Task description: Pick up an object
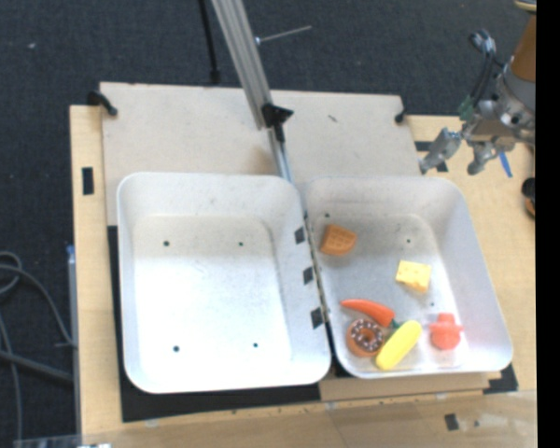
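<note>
Gripper (457,153) spread, empty, off the right bin's (476,250) far corner; could snag carrot (368,311) against crowded donut (363,336), banana (399,343).

The gripper (459,154) hung with its fingers spread above the bench, just past the right bin's (467,215) rim at about one o'clock, with nothing beneath it. Inside that bin, the stretch from twelve to two o'clock lay open. A waffle-like orange piece (337,240) sat at ten o'clock and a yellow cheese wedge (413,275) near the centre, each with room around it. Toward six o'clock things crowded: a red chilli (369,311), a sprinkled doughnut (362,336) and a yellow corn cob (399,343) touched one another, a small red toy (445,332) just beside them. A slanted aluminium post (244,49) rose at eleven o'clock, behind the seam between the bins
</note>
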Action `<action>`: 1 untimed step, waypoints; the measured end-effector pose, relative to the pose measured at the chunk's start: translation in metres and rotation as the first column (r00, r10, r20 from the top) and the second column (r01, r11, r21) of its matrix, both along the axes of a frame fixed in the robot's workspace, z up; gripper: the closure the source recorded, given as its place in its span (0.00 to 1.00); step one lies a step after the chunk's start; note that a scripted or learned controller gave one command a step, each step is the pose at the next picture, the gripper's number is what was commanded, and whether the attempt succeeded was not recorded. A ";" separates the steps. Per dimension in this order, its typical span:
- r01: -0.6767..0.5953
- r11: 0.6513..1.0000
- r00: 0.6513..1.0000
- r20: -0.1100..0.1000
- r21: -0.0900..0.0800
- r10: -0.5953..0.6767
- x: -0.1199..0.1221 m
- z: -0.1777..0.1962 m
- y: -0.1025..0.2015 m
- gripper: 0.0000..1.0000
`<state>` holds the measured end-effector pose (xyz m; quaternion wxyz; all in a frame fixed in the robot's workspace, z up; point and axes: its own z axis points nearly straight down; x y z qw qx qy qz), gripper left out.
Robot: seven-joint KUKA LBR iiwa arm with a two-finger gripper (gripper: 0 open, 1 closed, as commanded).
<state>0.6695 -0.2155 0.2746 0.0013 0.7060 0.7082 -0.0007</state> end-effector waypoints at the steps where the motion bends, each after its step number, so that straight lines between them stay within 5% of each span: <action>1: -0.001 1.000 1.000 -0.001 -0.001 0.001 0.000 0.000 -0.001 0.00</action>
